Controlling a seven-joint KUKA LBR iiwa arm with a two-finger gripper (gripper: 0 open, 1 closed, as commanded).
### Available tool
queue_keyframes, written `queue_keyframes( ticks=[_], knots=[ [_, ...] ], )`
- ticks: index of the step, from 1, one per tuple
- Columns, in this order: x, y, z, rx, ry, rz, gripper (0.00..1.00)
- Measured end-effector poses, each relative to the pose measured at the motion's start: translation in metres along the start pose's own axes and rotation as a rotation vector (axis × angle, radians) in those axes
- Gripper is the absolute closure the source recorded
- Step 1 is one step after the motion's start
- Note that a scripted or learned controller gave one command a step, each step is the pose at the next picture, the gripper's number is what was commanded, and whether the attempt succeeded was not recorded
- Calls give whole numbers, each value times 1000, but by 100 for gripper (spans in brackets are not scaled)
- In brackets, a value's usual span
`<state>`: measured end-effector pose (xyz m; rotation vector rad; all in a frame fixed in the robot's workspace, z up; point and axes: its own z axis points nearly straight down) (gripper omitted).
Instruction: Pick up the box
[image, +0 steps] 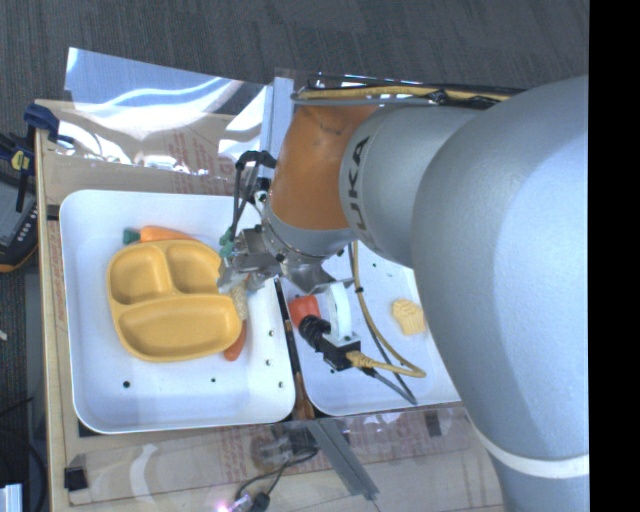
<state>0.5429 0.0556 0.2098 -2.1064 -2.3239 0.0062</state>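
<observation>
Gripper (238, 272) hung at the right rim of the yellow tray (170, 300), spread or closed I couldn't tell, while what looked like the box (318, 305), red-and-white, lay just right of that tray, half under the arm, probably light, stiff card, best pinched across its narrow sides.

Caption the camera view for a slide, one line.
Grey-and-orange arm reaches over two white bins, gripper at the edge of a yellow divided plate.

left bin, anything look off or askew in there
Mildly. The yellow divided plate sits skewed to the left bin's walls, on top of orange pieces: one pokes out at its top edge, another at its lower right. Nothing looks spilled or broken.
</observation>
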Motion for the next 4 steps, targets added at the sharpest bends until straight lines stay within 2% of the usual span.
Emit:
queue_keyframes(
  ticks=[1, 2, 3, 4],
  knots=[
    [-67, 15, -189, -7, -1, -111, 100],
    [-45, -48, -97, -2, -1, -221, 100],
    [-100, -12, -47, -1, -1, -130, 100],
    [-92, 20, -7, -2, -1, 180, 100]
  ],
)
